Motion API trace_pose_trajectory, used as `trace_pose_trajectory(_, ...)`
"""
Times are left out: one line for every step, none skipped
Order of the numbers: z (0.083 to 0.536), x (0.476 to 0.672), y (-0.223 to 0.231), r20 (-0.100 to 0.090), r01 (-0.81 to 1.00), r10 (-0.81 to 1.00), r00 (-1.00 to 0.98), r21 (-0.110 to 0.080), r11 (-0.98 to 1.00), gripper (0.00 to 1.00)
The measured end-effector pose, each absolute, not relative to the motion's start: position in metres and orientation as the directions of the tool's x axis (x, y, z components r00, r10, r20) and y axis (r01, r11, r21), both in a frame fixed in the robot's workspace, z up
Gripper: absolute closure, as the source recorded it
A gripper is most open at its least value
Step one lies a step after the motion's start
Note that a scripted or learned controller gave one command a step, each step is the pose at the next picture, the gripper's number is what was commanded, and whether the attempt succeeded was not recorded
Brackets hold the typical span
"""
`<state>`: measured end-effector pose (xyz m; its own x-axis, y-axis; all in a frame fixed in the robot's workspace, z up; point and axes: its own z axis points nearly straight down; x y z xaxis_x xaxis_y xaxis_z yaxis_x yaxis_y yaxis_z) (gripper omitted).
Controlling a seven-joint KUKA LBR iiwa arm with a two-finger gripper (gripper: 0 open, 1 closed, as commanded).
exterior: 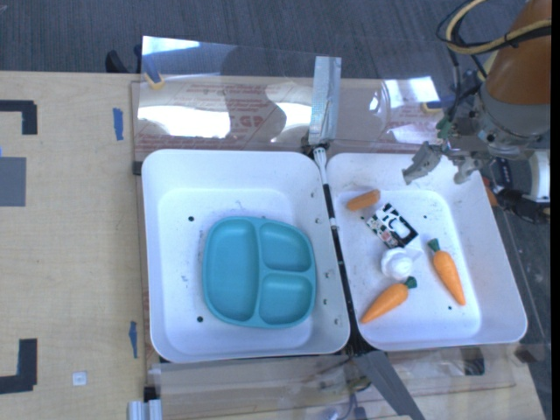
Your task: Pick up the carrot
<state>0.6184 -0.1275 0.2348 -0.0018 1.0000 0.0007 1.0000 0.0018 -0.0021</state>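
The arm (516, 68) enters at about 2 o'clock, orange band uppermost, wrist angled down. The gripper (442, 163) hangs below it, two fingers (418, 166) spread apart, nothing between them.

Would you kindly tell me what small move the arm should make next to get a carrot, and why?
Probably move the pincer down toward the nearest carrot. The pincer hangs above the far rim of the right bin, apart from everything, and that carrot lies free by the bin's right wall.
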Motion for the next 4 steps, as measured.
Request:
trace_pose_trajectory(0.180,0.580,-0.173,-0.001,1.000,1.000,0.001,-0.007,-0.001,0.00)
trace_pose_trajectory(0.194,0.583,-0.170,-0.002,1.000,1.000,-0.003,0.003,0.003,1.00)
trace_pose_trajectory(0.110,0.519,-0.207,-0.017,0.988,0.989,-0.149,0.026,0.149,1.00)
trace_pose_trajectory(0.104,0.495,-0.149,-0.025,0.998,0.999,-0.042,0.052,0.044,1.00)
